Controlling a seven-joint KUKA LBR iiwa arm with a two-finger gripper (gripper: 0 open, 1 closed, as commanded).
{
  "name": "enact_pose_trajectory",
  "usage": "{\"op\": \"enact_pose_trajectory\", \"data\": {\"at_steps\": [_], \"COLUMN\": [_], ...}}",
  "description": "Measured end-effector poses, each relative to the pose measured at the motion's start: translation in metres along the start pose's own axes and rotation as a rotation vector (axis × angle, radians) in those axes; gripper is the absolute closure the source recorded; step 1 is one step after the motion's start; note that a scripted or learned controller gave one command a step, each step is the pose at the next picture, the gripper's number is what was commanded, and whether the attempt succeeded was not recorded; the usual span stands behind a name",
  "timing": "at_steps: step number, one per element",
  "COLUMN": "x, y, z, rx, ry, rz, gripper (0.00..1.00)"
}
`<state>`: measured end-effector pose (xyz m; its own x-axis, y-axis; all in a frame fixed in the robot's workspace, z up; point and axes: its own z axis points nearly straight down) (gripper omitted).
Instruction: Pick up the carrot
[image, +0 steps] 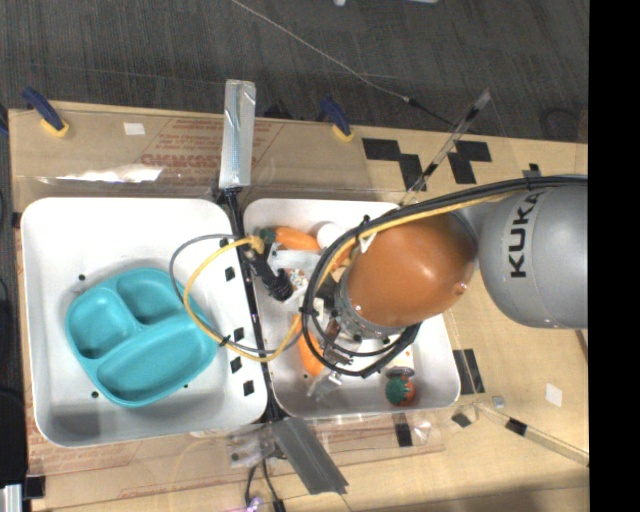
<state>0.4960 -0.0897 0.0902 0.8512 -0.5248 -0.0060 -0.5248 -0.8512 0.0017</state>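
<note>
Carrot (293, 238): lies at the far end of the right bin (440, 372), close to the far wall and towards the bin's left side, its length running left to right. It rests on the bin floor, apart from the gripper, with nothing gripping it.

Nearest the viewer, a grey bracket (305, 455) sits on the bench edge at the junction of the two bins. A small red and green object (400, 386) lies in the near right corner of the right bin.

Just beyond, the gripper (338, 350) hangs low over the near half of the right bin, wrapped in black and yellow cables (205, 300) that loop leftward across the divider. Whether it is spread or pressed together cannot be told, as the wrist and cabling cover it. An orange piece (312, 361) shows just to its left; its identity is not clear.

In the left bin (45, 280), a teal divided plate (135, 335) lies flat, tilted askew, near the middle.

The arm's orange band (410, 270) covers the centre of the right bin, and the grey link (535, 255) extends to the right.

A white object (326, 236) sits just right of the carrot.

At the far side, a grey bar (237, 135) stands at the divider, with blue clamps (47, 112) on the cardboard edge.
</note>
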Motion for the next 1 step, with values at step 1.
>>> {"op": "enact_pose_trajectory", "data": {"at_steps": [1], "x": [-0.0008], "y": [-0.0005], "z": [-0.0086], "rx": [-0.002], "ry": [-0.005], "rz": [-0.001], "gripper": [1.0]}}
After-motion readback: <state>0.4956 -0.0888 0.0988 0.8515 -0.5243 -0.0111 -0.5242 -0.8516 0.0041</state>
